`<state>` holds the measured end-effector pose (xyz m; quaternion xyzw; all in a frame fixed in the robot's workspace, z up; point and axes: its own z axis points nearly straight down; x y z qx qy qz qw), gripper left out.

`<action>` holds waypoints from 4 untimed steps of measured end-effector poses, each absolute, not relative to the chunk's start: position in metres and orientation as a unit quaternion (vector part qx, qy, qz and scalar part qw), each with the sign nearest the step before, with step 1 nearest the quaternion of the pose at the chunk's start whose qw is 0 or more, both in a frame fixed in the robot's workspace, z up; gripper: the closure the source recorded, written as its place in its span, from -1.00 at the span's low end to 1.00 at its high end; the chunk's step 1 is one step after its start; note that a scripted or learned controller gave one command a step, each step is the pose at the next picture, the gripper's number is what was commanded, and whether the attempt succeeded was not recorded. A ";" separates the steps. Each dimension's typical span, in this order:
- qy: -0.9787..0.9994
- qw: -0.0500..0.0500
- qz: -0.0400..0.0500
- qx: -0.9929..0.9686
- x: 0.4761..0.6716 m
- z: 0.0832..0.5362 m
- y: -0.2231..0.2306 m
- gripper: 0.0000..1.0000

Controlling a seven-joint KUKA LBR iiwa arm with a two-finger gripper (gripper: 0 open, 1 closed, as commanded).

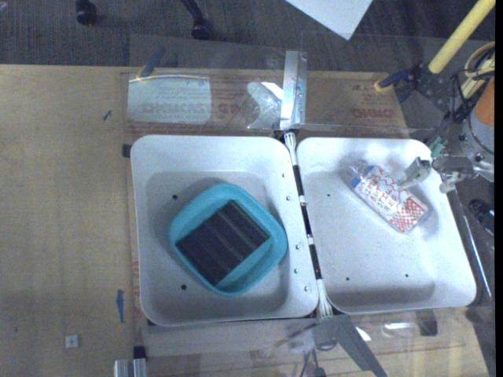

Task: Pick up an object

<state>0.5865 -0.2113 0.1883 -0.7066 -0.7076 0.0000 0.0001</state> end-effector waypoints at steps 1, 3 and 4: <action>-0.707 0.000 0.000 -0.707 0.507 0.171 -0.224 -1.00; -0.707 -0.002 0.000 -0.708 0.508 0.182 -0.226 -1.00; -0.751 0.000 0.000 -0.661 0.548 0.127 -0.199 -1.00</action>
